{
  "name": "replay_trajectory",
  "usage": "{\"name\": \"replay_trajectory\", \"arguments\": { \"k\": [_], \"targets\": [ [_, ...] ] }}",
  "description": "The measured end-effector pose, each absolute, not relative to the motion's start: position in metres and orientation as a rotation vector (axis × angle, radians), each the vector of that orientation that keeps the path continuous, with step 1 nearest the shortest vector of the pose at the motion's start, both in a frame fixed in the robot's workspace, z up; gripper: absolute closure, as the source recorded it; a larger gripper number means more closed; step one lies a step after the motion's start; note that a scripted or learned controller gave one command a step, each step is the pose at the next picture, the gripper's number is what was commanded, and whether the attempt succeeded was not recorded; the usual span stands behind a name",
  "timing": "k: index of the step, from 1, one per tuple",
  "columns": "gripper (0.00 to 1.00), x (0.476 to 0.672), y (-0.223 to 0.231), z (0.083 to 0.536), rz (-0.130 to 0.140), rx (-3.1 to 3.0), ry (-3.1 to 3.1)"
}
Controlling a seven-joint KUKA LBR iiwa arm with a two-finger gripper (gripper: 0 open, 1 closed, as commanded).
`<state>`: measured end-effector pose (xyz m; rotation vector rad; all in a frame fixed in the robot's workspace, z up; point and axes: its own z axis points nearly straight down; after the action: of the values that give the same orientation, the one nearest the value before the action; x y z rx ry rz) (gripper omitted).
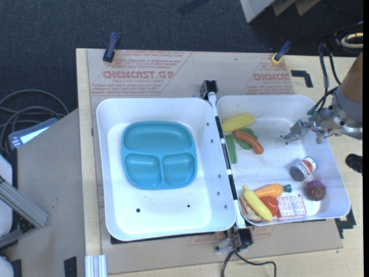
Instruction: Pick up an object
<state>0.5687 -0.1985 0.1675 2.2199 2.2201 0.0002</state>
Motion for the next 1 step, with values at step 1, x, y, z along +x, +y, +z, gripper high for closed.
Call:
{"name": "replay_trajectory", "arguments": {
  "k": [1],
  "targets": [
    [0.0,0.5352,-0.2195,0.0844,0.008,2.222,2.231]
  ]
}}
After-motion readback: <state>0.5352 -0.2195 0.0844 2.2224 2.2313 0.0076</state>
